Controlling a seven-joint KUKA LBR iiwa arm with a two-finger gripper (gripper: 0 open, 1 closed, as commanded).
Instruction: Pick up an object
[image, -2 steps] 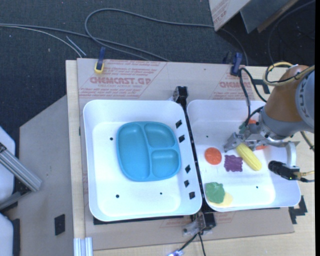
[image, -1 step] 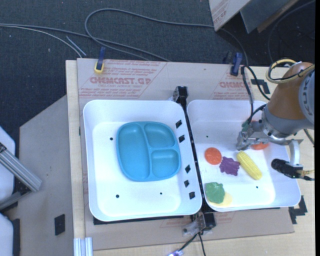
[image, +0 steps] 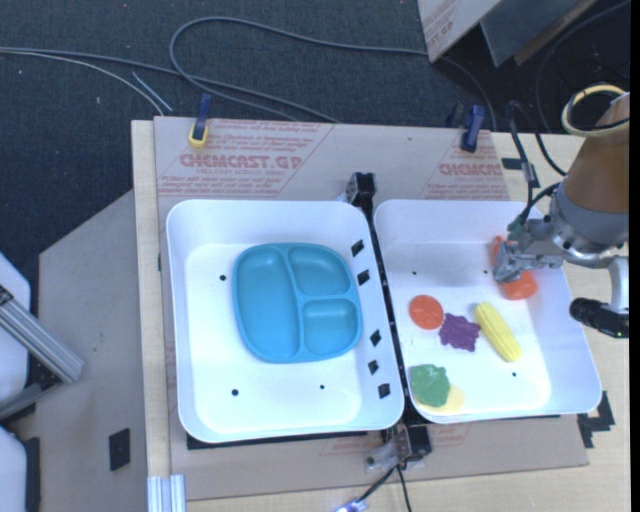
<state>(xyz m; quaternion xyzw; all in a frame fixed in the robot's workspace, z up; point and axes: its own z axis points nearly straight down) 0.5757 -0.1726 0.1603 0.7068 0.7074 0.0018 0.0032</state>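
The right bin holds several toy foods. An orange round piece lies near its middle, with a purple piece and a yellow corn cob to its right. A green piece rests near the front edge, partly on a pale yellow piece. A red-orange piece lies at the right side of the bin. My gripper hangs low directly over the back of that piece and hides part of it. Whether it touches the piece is unclear.
In the left bin lies a blue divided plate. A black divider with clips runs between the bins. Cables cross the floor behind the bench. The arm's orange band rises at the right edge.
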